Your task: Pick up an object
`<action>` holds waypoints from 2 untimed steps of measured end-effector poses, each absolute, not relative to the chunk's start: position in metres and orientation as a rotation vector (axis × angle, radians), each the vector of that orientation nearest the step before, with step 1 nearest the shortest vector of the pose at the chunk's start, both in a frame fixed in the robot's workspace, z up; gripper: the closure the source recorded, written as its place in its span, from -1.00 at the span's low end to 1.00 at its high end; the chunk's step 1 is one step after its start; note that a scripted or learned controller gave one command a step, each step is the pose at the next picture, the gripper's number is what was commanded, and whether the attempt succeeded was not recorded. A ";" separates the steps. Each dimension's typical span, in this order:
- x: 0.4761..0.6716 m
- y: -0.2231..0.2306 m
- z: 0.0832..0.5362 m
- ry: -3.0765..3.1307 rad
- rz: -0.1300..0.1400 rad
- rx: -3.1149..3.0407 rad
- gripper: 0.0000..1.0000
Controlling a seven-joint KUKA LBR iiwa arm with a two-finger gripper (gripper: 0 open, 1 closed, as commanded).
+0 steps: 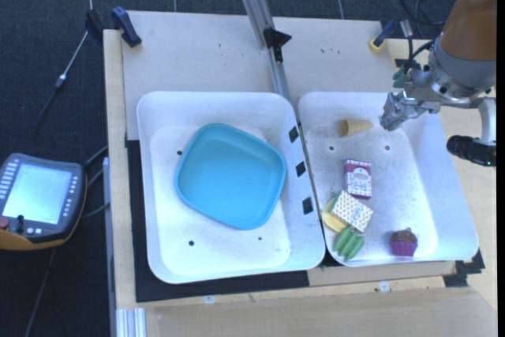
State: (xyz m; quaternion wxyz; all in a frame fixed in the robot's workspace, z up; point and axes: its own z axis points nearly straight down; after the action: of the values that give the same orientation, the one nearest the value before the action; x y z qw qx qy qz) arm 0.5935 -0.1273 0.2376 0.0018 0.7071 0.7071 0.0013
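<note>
Nothing is picked yet: the gripper (392,116) hangs over the right bin's (442,170) far edge, just beside the cone (354,126), whether open or closed I cannot tell, while the red box (358,177), cracker (351,211) and plum (403,241) lie untouched

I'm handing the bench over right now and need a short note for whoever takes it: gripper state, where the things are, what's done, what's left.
Gripper: over the far end of the right bin, nothing seen in it.
Right bin holds: a small cone beside the gripper, a red carton, a patterned packet, a green vegetable, a purple piece.
Left bin: a blue plate.
Done: nothing picked yet.
Left: grasp one object and lift it; the cone is nearest.
</note>
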 end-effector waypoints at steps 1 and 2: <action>0.594 -0.127 0.277 2.219 0.004 2.219 1.00; 0.584 -0.081 0.260 2.226 0.001 2.218 1.00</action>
State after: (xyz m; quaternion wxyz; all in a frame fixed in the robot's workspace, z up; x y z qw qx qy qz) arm 0.5836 -0.0808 0.2598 -0.0005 0.7058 0.7084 0.0002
